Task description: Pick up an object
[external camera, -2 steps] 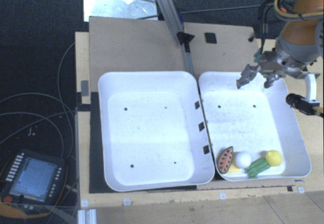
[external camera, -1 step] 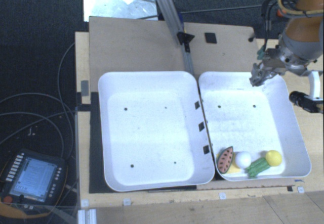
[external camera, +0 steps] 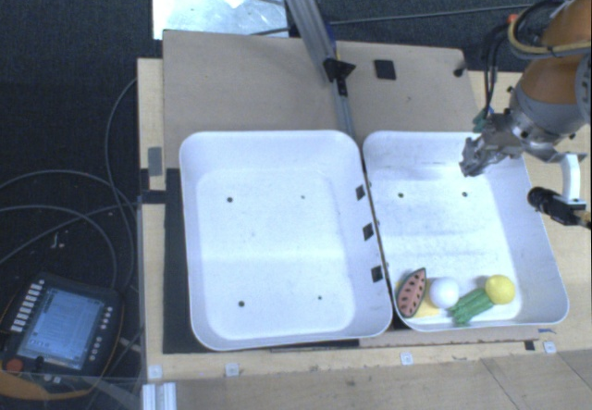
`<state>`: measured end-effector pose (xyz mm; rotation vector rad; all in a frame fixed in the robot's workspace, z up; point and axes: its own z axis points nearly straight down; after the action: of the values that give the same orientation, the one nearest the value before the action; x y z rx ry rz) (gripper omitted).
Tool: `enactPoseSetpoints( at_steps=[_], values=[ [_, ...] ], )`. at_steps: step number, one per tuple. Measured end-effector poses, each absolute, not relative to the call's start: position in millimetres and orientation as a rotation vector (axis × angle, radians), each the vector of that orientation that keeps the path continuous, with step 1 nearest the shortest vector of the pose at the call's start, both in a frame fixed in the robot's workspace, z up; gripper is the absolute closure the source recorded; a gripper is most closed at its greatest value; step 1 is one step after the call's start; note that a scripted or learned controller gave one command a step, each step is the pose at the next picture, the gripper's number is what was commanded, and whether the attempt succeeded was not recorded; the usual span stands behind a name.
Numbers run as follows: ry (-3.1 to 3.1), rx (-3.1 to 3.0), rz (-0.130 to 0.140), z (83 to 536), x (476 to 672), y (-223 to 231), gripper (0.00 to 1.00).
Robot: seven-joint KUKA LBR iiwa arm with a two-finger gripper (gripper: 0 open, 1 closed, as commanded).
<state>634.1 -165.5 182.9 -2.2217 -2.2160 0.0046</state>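
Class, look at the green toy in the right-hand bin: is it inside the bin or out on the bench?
Inside. The green toy lies within the right bin's rim, at its near edge.

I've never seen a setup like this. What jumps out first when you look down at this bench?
Two shallow white bins sit side by side; the left bin is bare white, while the right bin holds a small bright cluster at its near edge: a watermelon slice, a white ball, a green toy and a yellow ball. The grey and orange arm reaches in from the right, its hand over the right bin's far corner, well away from the toys.
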Motion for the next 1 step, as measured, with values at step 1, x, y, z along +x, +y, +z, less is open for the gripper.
enactPoseSetpoints(
  at_steps=[1],
  values=[
    [-2.226, -2.223, -0.005, 244.3, 650.1, -161.5, 1.00]
  ],
)
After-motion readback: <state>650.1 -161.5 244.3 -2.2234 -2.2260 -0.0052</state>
